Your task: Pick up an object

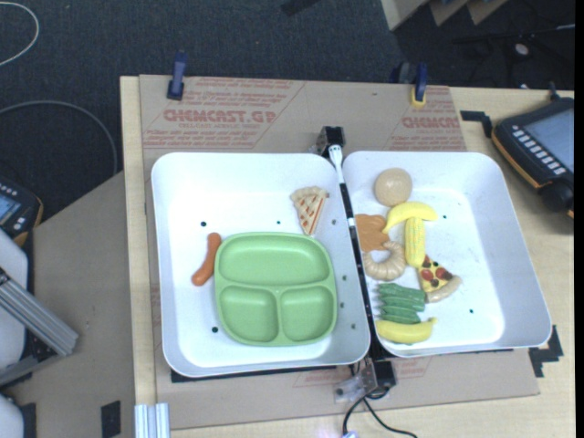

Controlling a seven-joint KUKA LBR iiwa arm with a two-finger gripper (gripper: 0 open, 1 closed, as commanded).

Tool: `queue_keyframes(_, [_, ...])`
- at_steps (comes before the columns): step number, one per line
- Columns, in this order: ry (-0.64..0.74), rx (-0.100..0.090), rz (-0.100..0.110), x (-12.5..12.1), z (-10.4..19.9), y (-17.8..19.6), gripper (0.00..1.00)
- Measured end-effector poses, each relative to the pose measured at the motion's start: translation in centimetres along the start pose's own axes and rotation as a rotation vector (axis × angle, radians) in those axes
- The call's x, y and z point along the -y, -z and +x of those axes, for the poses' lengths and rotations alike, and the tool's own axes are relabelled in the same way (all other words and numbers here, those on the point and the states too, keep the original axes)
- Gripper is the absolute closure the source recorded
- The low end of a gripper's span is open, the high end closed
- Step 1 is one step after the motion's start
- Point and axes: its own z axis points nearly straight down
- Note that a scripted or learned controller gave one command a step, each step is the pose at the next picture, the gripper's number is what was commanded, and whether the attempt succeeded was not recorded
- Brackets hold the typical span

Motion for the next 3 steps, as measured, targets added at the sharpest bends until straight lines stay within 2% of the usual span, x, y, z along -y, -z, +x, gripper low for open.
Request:
queue_keyframes(1, [0.007, -0.007, 0.01, -0.1, 3.0, -14.2, 1.0])
queue_keyframes(2, [0.006, -0.004, 0.005, -3.6, 1.5, -30.7, 1.0])
queue_keyframes(3, [0.01, 0.002, -0.008, -10.8, 0.5, -41.6, 1.0])
